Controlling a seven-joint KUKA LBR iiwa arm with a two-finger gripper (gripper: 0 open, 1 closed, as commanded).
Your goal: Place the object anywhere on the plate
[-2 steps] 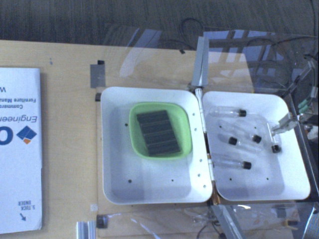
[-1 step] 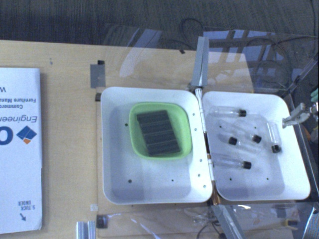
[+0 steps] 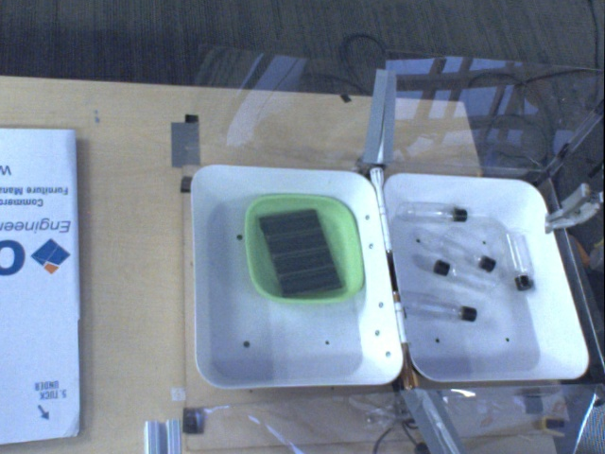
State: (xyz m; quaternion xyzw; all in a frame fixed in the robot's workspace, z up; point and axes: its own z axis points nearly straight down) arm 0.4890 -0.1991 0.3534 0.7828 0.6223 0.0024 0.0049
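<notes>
plate (image 3: 304, 252) set in left bin (image 3: 222, 348) as drop target | tubes (image 3: 452, 263) scattered in right bin (image 3: 558, 339) (pick stock) | gripper (image 3: 570, 211) parked at rt edge; jaw state can't be told

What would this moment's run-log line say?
left bin: green plate with dark ridged block on it | right bin: clear black-capped vials loose | gripper: at right bin's far-right edge

Green plate (image 3: 352, 244), dark ribbed block (image 3: 301, 253), white bins (image 3: 217, 348).

Booklet (image 3: 38, 282) cut off left; vials' (image 3: 444, 265) outlines perhaps blurred.
</notes>
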